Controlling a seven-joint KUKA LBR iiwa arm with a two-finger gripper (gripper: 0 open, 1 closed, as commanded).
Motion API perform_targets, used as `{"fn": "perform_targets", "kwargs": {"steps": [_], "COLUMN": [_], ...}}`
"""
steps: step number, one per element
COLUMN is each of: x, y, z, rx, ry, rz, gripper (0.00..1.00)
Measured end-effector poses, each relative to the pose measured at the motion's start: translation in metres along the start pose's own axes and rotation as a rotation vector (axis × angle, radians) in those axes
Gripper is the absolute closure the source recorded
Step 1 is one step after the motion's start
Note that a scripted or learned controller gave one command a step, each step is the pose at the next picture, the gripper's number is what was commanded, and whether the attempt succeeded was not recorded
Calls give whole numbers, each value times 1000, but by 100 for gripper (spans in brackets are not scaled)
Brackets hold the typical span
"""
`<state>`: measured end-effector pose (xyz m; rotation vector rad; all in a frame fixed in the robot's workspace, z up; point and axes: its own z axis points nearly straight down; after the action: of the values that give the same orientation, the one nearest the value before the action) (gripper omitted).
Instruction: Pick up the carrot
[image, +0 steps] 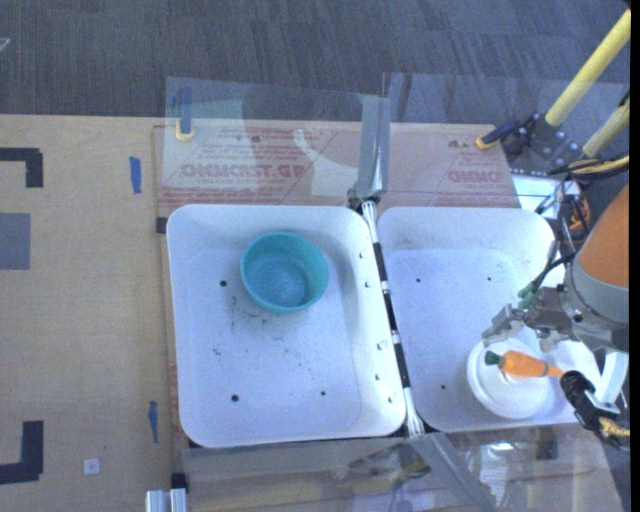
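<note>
While the carrot lies on a white plate, whether the pincer above is wide or narrow is unclear.

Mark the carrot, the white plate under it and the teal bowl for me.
carrot (524, 366), camera view, middle of the orange body.
white plate (492, 392), camera view, bare left rim.
teal bowl (284, 272), camera view, inside bottom.

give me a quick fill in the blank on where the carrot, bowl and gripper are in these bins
1. The carrot lies on a small white ____.
2. The teal bowl stands in the ____ bin.
3. The plate sits in the right bin's ____ corner.
4. The gripper hangs over the ____ bin.

Missing words: plate; left; near right; right
</note>
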<state>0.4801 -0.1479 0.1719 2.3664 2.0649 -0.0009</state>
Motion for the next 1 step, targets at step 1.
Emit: {"fn": "perform_targets", "kwargs": {"steps": [1], "x": [-52], "y": [9], "z": [84], "rx": [-11], "ry": [-2], "rz": [-131], "gripper": [0]}}
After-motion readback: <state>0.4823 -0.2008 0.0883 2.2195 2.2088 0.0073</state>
